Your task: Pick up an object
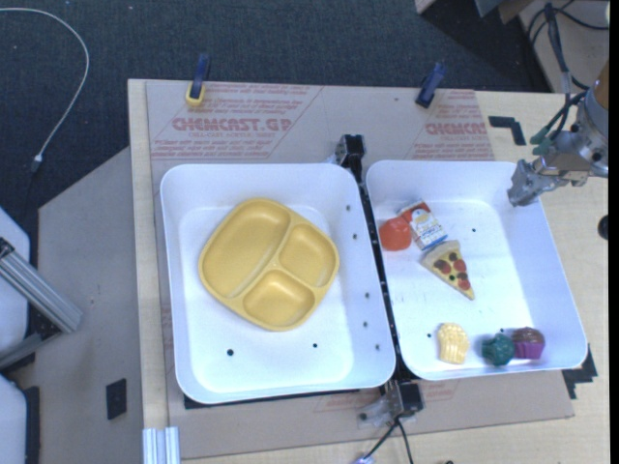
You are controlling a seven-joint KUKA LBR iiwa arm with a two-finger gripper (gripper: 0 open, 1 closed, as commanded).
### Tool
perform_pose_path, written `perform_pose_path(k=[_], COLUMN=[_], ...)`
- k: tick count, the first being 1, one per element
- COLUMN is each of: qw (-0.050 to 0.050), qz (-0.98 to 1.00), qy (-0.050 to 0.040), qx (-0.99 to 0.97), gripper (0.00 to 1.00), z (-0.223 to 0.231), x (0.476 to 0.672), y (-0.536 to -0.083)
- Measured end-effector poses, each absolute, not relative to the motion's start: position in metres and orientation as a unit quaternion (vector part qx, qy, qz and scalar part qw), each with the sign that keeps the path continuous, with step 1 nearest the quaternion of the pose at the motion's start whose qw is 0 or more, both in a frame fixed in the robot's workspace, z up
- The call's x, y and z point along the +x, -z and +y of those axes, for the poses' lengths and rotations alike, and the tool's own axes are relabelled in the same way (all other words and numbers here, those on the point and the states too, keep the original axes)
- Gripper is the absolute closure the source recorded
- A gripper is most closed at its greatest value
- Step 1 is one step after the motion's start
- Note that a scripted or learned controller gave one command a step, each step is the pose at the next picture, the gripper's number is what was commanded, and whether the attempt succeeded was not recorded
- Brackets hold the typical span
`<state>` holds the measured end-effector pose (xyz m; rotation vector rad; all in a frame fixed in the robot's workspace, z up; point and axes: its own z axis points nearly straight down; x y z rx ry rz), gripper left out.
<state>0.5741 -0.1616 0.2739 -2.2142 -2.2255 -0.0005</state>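
2 white bins: left bin [184, 259] w/ 1 yellow divided plate [268, 263]; right bin [556, 259] w/ 6 toy foods. My end effector [524, 189] — grip state unclear.

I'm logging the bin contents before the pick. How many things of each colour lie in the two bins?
Yellow: 2, the divided plastic plate and the corn toy
Red-orange: 2, the round toy, the pizza slice
White carton: 1
Green toy: 1
Purple toy: 1
Total: 7

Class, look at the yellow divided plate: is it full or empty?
Empty. The yellow plate in the left bin shows three bare sections, nothing lying in them.
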Motion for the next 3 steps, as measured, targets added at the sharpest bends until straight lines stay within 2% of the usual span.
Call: perform_pose_path(k=[1,2,3], qw=[0.001,0.001,0.002], qz=[-0.709,-0.709,-0.709], qy=[0.0000,0.0004,-0.0007], qx=[-0.705,-0.705,-0.706], gripper=[1.00,1.00,1.00], z=[-0.104,-0.053,0.001], x=[0.584,0.583,0.571], y=[-0.265,-0.267,-0.252])
